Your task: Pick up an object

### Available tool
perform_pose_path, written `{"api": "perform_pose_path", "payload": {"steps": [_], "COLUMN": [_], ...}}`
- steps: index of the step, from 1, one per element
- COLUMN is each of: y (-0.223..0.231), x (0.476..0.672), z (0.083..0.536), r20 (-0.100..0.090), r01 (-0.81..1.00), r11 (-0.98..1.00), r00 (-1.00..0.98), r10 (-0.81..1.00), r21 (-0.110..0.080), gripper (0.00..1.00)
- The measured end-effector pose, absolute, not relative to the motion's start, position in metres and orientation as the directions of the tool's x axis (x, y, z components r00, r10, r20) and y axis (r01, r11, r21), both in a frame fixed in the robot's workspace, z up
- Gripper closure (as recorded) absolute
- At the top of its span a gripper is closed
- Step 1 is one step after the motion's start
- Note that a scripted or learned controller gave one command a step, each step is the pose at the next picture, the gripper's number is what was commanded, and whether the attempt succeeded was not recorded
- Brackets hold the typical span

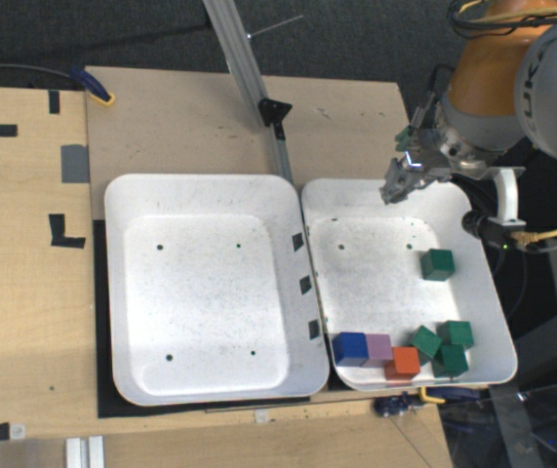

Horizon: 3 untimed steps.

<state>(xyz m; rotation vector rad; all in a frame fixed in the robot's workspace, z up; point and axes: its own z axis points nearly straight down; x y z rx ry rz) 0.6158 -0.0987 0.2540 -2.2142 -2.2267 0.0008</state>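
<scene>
Nothing was picked yet — the gripper hung over the far rim of the right bin, carrying nothing I could see; finger state: cannot tell. The lone green cube sat mid-bin, nearer the arm side — remaining blocks clustered along that bin's near wall. Descent, grasp and lift all remained.

Arm cut off at top & right edges; gripper too small to tell finger state.
</scene>
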Motion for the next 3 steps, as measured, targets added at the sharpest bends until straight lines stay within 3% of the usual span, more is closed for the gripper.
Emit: {"api": "perform_pose_path", "payload": {"steps": [3], "y": [0.073], "x": [0.63], "z": [0.257], "r20": [0.002], "r01": [1.0], "r11": [0.007], "r00": [-0.007], "r10": [1.0], "r21": [-0.001], "gripper": [1.0]}}
